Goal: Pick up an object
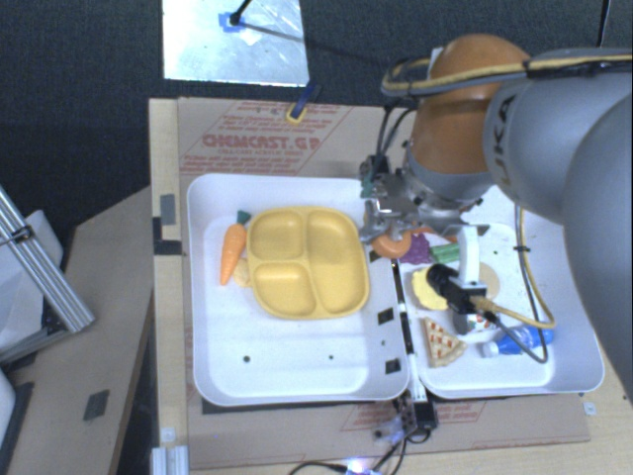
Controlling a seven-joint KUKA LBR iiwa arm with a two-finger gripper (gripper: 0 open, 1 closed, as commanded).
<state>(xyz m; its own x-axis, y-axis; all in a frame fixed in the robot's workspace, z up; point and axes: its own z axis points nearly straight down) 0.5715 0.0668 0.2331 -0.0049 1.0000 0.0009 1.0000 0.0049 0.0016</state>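
My gripper [390, 234] hangs over the divide between the two bins, at the right bin's upper left corner. A small orange-red piece [394, 246] sits between its fingertips, and the gripper is shut on it. Close to its right lie a purple item [419, 247] and a green item [445, 251]. A yellow disc [427, 287], a pizza slice [442, 341] and a blue and white item [514, 341] lie lower in the right bin [564, 374]. The arm hides much of that bin.
In the left bin [287, 364] a yellow divided plate [302, 262] sits with a toy carrot [231, 251] beside its left edge. Bare white floor lies along that bin's front. A shiny square sheet [235, 28] lies beyond the bench.
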